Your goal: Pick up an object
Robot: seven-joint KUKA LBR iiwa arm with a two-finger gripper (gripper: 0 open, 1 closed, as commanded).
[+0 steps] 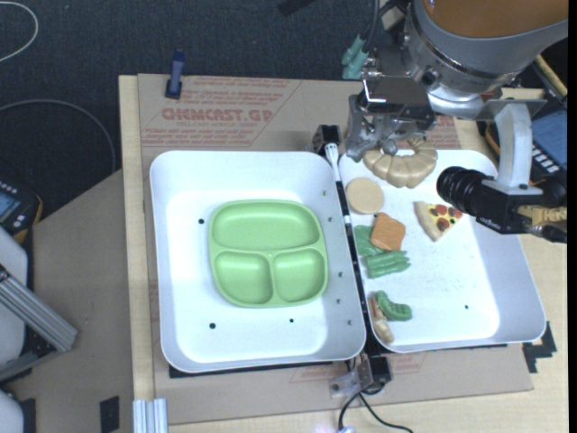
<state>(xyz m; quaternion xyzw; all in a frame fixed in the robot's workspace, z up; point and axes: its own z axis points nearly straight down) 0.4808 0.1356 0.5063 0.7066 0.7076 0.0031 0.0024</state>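
Green plastic catches our eye first: a three-compartment plate [268,262] lies flat in the middle of the left bin [171,242]. In the right bin [505,296] we see the small toy foods gathered along its left side. A tan, ridged croissant-like piece [401,166] sits at the far edge, and the tool [389,141] hangs right over it, apparently touching its top; we cannot tell whether the tool is clenched or released, since the wrist hides that part. Just below lies a round beige disc [365,195], then an orange wedge [389,233] resting against a green bean pod [380,258]. A pizza slice [435,218] lies apart to the right. Near the front left corner we see a green-and-tan piece [388,312]. Both bins rest on a cardboard sheet [225,106] covering the surface.
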